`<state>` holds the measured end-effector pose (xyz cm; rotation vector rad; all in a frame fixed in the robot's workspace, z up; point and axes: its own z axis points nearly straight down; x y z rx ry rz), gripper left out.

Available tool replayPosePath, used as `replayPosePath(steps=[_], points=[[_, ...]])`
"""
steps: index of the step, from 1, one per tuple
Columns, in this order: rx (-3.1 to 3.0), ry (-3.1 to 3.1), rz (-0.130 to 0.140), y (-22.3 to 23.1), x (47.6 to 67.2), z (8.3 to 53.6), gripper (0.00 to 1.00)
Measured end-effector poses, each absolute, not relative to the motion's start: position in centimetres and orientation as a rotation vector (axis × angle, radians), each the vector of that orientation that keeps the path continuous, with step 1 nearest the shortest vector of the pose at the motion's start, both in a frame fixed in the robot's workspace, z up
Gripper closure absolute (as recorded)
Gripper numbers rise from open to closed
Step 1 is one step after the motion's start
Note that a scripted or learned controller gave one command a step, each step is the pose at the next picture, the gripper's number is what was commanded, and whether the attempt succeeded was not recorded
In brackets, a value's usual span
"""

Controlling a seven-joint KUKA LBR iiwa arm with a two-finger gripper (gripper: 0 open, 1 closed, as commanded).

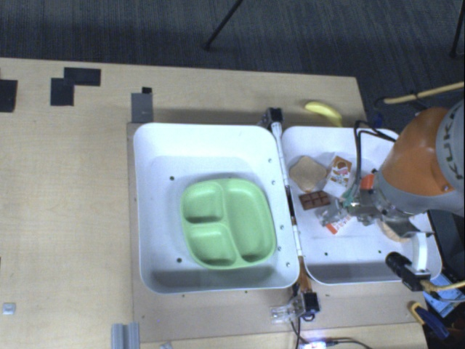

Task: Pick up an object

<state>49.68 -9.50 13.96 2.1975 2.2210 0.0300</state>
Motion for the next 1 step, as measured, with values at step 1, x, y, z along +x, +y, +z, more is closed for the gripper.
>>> replayPosePath(steps=[1], points=[[2.212, 2.217, 0.007, -8.69, 53.46, 8.91, 0.0]])
